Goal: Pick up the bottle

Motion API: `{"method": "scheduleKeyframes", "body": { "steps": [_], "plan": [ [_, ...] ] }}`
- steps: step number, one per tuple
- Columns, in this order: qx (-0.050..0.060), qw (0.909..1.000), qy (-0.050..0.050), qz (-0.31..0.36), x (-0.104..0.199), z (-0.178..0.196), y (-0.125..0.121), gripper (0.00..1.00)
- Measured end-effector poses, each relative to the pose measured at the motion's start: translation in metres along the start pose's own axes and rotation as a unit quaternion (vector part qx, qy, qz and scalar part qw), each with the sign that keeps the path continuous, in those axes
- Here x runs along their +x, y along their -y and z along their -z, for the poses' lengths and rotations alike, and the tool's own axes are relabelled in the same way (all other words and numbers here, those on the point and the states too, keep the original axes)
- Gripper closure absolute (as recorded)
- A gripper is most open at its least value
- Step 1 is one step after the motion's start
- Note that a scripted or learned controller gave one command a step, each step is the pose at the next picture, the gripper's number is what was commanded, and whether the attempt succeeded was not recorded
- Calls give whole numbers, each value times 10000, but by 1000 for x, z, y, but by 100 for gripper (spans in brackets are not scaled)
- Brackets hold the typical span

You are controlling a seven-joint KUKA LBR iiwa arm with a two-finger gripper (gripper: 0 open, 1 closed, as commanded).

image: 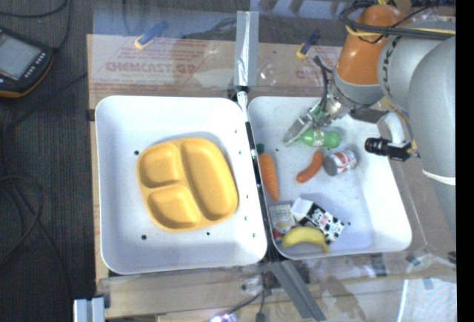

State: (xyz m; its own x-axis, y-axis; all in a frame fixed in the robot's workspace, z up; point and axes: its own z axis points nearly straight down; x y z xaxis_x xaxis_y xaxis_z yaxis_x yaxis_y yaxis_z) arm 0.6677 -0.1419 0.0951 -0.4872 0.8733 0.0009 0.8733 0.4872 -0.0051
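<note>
The bottle (pixel 323 139) is small and green. It lies on its side in the upper middle of the right bin (pixel 385 195). My gripper (pixel 300 129) reaches down from the orange-banded wrist (pixel 361 54) at the upper right. It sits low over the bottle's left end and touches or nearly touches it. A bit of green shows up against the gripper's metal parts. The bottle rests on the bin floor.
In the right bin lie an orange carrot (pixel 268 174), a red sausage-shaped toy (pixel 309 166), a small can (pixel 341 161), a banana (pixel 304 237), a black-and-white box (pixel 323 220) and a small packet (pixel 281 217). The left bin (pixel 118 135) holds a yellow divided tray (pixel 189 181).
</note>
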Motion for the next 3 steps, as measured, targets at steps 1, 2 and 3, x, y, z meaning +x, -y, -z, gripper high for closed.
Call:
{"method": "scheduleKeyframes", "body": {
  "steps": [1, 2, 3],
  "plan": [
    [-13, 10000, -6, 1, 1, 6, -1, 100],
    [-64, 9979, 39, -651, 25, -4, -19, 100],
    [-8, 9881, 5, -1537, 63, 115, -36, 100]
  ]
}}
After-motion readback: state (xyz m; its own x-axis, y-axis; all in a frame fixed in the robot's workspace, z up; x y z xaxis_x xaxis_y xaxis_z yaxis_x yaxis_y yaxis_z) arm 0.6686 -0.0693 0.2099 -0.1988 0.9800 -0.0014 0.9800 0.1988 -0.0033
